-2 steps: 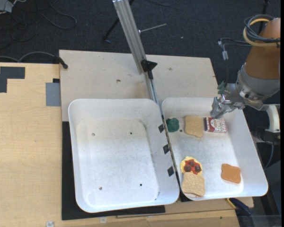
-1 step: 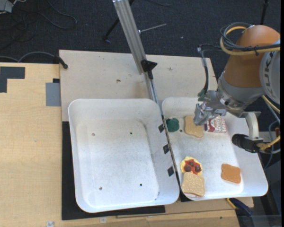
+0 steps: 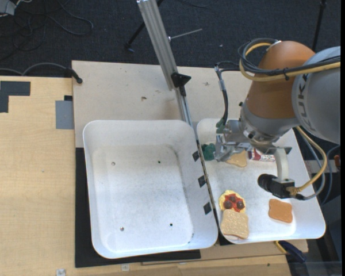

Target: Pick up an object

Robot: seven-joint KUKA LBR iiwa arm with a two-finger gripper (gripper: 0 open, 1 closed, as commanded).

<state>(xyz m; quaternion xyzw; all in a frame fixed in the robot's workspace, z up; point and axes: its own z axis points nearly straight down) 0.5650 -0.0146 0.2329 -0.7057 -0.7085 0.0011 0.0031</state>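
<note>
Arm: enters from right, wrist low over right bin, upper part.
Gripper: near bin's left wall; jaw state cannot tell.
Tan wedge: just right of gripper, touching or under it, unclear.
Green piece: just left of gripper.
Pizza, cracker, orange slab: lower bin, well apart from gripper.
Left bin: centre frame.

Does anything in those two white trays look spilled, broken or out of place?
Nothing stands out. The toy foods lie loose in the right bin: a pizza slice, a cracker and an orange piece. The gripper hangs low near a green item.
</note>
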